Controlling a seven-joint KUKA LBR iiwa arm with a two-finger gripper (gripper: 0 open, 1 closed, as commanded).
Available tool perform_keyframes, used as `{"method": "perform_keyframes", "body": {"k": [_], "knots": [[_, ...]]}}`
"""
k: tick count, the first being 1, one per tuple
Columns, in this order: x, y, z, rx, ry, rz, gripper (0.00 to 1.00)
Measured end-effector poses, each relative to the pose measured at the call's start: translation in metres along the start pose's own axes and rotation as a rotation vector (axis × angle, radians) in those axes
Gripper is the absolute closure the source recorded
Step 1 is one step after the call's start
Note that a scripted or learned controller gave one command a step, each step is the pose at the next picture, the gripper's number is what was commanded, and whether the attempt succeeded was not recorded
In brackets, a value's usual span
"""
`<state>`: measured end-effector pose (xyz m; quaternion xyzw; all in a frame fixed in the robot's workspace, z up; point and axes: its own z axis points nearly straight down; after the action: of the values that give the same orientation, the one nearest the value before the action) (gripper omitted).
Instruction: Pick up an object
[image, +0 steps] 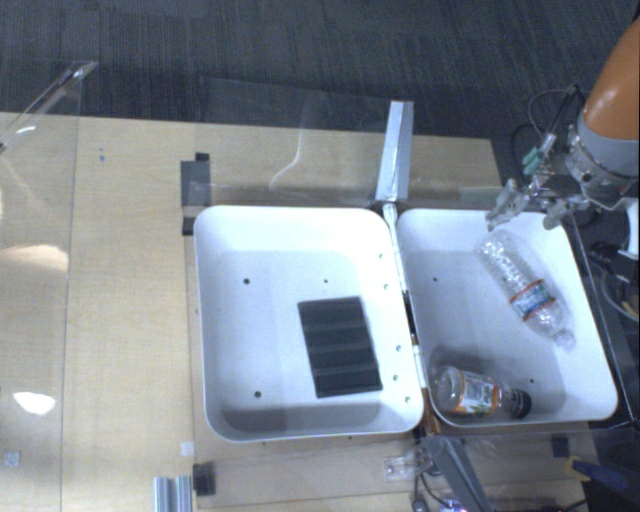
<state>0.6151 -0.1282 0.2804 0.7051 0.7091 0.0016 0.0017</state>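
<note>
Clear plastic bottle (522, 287) looks light, crushable, slippery; I'd grip across its middle. My gripper (528, 204) hovers above it, open or closed I cannot tell.

A robotics lab. Two white bins (300, 225) sit on a wooden counter (110, 300). Clear plastic guards (40, 260) and loose cables (545, 125) surround them.

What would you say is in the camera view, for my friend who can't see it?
A grey and orange robot arm reaches in from the right, its tool above the far edge of the right white bin. That bin holds a clear plastic bottle and a smaller bottle with an orange label. The left white bin holds a flat black ridged block.
</note>
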Motion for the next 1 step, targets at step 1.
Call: {"method": "perform_keyframes", "body": {"k": [1], "knots": [[-0.0366, 0.0085, 0.0919, 0.001, 0.000, 0.008, 0.00]]}}
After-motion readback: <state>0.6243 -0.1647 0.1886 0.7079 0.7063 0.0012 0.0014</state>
